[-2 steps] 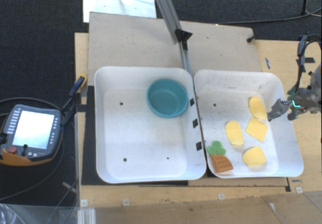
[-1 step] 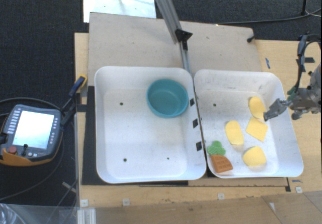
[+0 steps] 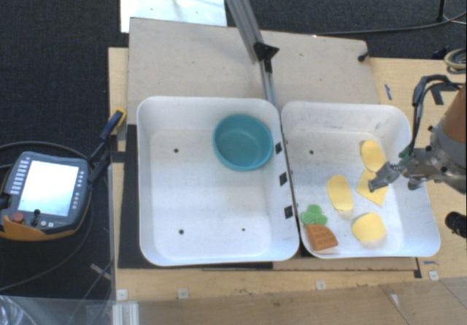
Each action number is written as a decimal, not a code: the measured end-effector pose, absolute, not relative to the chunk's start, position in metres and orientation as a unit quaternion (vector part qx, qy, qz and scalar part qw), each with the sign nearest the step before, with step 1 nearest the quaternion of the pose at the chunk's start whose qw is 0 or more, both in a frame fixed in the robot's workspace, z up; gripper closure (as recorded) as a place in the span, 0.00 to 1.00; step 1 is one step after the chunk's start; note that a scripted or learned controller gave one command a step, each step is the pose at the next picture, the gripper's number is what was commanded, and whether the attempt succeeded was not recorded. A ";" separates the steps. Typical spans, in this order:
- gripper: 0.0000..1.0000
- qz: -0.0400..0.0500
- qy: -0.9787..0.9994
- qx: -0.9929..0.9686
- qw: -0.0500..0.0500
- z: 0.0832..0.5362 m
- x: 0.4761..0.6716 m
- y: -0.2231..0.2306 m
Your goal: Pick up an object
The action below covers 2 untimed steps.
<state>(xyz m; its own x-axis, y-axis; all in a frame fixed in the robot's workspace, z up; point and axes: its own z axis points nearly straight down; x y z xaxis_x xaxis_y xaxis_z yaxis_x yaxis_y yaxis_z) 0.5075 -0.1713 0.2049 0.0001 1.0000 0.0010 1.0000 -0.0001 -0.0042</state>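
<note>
A wooden tabletop (image 3: 321, 60) seen from above at a slant carries two shallow white bins side by side. The left bin (image 3: 168, 243) holds a teal bowl (image 3: 243, 142) near its upper right corner, sitting upright and close to the wall shared with the other bin.

The right bin (image 3: 328, 115) holds several small pieces of toy food. A yellow oval piece (image 3: 372, 154) lies toward the upper right. Just below it is a yellow wedge-shaped piece (image 3: 371, 189), tilted like a diamond. To the left of the wedge is another yellow oval (image 3: 339, 193). A rounder yellow piece (image 3: 368, 228) lies near the bin's front edge. In the front left corner sits an orange piece (image 3: 320, 236) with a green leafy top (image 3: 314, 215) (it looks like a toy carrot), resting against the bin wall.

The robot arm (image 3: 445, 148) reaches in from the right, over the right edge of the right bin. Its claw (image 3: 382, 180) points left and hangs over the yellow wedge, between the upper oval and the wedge. Whether the claw is spread or pressed together cannot be told from this angle, and no piece is seen between its fingers.

On the dark floor to the left of the tabletop lies a handheld control pad (image 3: 45, 193) with a bright screen. A slanted metal pole (image 3: 241, 6) rises from behind the bins.
</note>
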 end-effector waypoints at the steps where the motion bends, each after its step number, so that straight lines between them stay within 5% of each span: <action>1: 0.00 0.001 -0.707 -0.707 0.002 0.142 0.507 -0.171; 2: 0.00 0.001 -0.707 -0.707 0.001 0.091 0.506 -0.171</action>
<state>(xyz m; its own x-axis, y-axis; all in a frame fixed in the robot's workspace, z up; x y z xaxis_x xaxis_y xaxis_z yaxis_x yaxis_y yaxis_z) 0.5059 -0.1710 0.0908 0.0001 1.0000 0.0006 1.0000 -0.0001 -0.0025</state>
